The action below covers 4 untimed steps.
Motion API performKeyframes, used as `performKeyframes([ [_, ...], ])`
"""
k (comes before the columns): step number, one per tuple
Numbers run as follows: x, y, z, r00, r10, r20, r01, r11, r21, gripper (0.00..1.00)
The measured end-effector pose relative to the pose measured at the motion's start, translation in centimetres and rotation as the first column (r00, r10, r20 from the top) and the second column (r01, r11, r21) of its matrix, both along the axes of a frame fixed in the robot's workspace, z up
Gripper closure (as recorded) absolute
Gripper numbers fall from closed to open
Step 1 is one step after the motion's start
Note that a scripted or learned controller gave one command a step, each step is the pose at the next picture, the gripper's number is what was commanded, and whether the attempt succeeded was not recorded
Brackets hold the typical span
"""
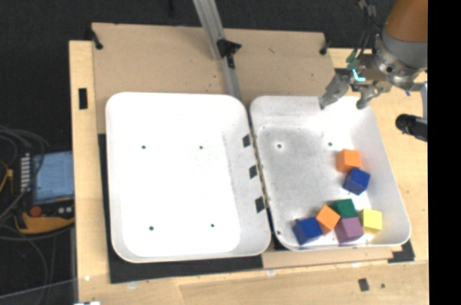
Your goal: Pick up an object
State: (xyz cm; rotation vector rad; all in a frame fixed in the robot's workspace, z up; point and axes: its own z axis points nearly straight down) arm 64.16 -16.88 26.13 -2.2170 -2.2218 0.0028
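Small coloured cubes lie in the right bin (302, 152). An orange cube (349, 158) sits at the right wall with a blue cube (356, 181) just below it. Along the front edge cluster a blue cube (307, 230), an orange cube (328, 217), a green cube (346, 208), a purple cube (349, 229) and a yellow cube (372, 219). My gripper (347, 96) hangs above the bin's far right corner, its two fingers spread open with nothing between them. It is well away from every cube.
The left bin (176, 174) lies beside the right one, joined by dark clips. A slanted metal post (205, 4) rises behind the bins. A blue box and cables (43, 184) sit off the bench at the left.
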Motion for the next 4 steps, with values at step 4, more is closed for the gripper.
performKeyframes([
  [4, 0.0, 0.8, -16.2, 1.0, 0.001, -0.001, -0.001, 1.0, -0.003, 0.0],
])
